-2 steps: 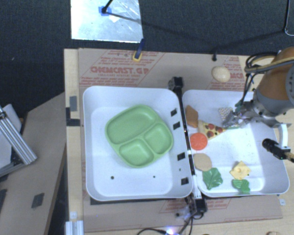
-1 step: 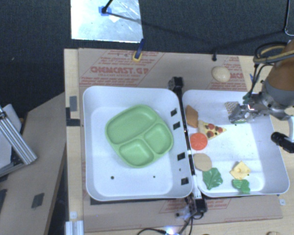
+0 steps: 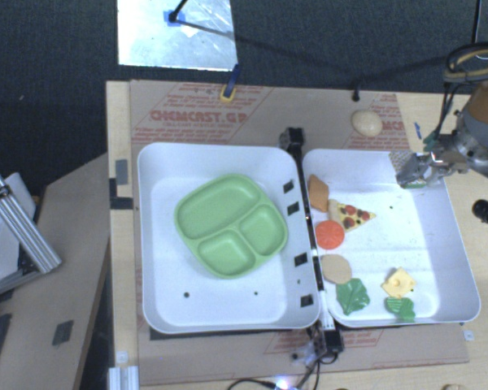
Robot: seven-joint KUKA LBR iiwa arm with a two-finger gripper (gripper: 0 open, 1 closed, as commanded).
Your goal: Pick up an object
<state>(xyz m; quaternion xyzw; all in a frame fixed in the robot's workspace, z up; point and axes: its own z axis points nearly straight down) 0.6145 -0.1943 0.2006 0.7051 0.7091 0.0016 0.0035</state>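
End effector hanging over right bin top corner, gripping nothing I can see; can't tell its state. Toy foods lying along bin's left side: pizza slice, tomato. Green tray sitting in left bin.

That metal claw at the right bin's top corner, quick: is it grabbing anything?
End effector: above the right white bin's far corner, away from the toy food; grip state cannot be told.
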